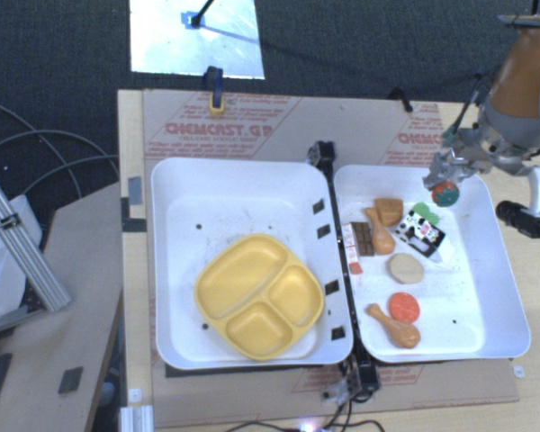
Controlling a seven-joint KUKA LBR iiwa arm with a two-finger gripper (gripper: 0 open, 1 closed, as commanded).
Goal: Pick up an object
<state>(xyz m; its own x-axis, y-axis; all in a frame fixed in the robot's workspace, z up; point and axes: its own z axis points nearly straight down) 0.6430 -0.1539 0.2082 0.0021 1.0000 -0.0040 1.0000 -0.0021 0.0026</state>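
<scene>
My gripper [446, 180] hangs over the far right part of the right bin [499, 286], with the arm coming in from the upper right. A small round red and green object [445, 194] sits between the fingertips, and the fingers are shut on it. It looks lifted above the bin floor. Lower in that bin lie a tan drumstick [394, 325], a red disc [404, 307], a beige disc [406, 269], a brown bar [363, 238], an orange-brown block [388, 211] and a black and white piece [421, 233] beside a green piece [424, 212].
The left bin [175, 241] holds a yellow divided plate [259, 295]. A black divider with clips [335, 241] runs between the bins. A black fixture [522, 216] sticks in at the right bin's right edge. Cardboard [252, 120] lies under both bins.
</scene>
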